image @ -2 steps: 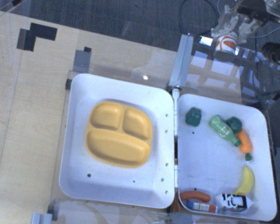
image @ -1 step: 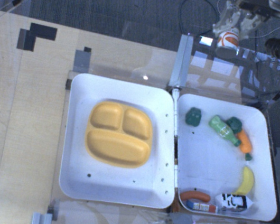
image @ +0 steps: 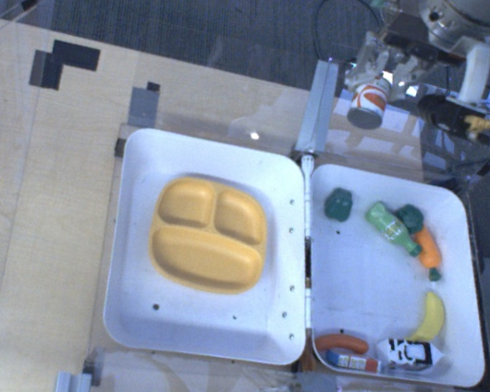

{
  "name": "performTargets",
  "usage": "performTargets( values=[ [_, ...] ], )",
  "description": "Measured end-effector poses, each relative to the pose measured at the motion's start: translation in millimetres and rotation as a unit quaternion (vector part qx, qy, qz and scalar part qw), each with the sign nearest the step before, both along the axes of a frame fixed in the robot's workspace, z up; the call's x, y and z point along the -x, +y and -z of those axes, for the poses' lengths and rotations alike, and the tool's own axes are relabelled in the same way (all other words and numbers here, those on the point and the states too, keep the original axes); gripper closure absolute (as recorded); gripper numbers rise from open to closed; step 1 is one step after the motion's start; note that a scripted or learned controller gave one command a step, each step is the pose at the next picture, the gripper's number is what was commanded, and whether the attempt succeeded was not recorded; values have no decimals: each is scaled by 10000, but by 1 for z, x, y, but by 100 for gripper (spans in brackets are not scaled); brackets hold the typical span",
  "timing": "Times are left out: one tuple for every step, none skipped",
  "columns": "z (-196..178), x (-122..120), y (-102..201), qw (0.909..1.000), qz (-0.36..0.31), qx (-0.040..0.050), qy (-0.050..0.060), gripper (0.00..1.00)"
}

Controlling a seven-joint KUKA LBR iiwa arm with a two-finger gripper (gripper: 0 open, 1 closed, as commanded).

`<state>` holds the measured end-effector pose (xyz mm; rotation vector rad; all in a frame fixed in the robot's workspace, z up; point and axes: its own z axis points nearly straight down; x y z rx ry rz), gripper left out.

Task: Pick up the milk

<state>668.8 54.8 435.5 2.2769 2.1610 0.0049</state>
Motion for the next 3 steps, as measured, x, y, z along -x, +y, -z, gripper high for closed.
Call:
performTargets(
  values=[
    [-12, -1, 1, 10000, -27, 2, -26, 100],
    [-24, -1, 2, 10000, -54, 5, -53, 100],
    [-35, -2, 4, 9999, -81, 9, -79, 100]
  ],
)
